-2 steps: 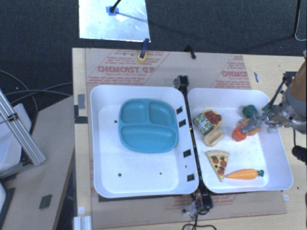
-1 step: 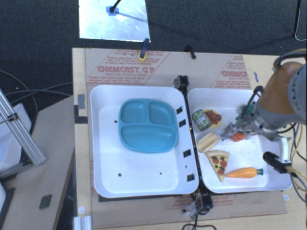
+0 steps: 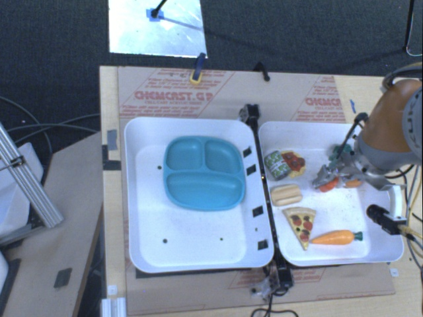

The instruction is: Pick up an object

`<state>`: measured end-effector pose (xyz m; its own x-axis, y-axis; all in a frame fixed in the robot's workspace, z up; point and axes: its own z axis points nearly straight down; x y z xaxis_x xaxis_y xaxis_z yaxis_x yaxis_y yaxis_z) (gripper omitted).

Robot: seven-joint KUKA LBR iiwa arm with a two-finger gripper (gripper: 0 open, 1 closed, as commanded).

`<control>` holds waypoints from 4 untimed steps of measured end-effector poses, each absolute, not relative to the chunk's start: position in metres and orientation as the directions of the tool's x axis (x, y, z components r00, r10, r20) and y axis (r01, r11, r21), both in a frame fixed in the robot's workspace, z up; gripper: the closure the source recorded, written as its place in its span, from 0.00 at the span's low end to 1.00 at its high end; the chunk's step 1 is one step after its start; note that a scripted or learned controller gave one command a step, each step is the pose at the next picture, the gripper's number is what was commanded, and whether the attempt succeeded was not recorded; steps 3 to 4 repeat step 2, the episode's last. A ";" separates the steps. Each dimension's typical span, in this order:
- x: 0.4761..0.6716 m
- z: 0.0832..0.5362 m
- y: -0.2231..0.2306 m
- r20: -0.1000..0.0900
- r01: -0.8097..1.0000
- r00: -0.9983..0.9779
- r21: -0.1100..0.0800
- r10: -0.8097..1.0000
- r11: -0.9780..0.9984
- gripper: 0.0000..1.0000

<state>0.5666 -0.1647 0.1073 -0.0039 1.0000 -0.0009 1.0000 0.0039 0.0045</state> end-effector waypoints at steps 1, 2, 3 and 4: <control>0.638 0.091 -0.107 -0.012 1.000 -0.008 0.014 1.000 0.008 1.00; 0.672 0.192 -0.051 0.000 1.000 -0.011 0.014 1.000 0.011 1.00; 0.672 0.192 -0.051 0.000 1.000 -0.011 0.014 1.000 0.011 1.00; 0.672 0.192 -0.051 0.000 1.000 -0.011 0.014 1.000 0.011 1.00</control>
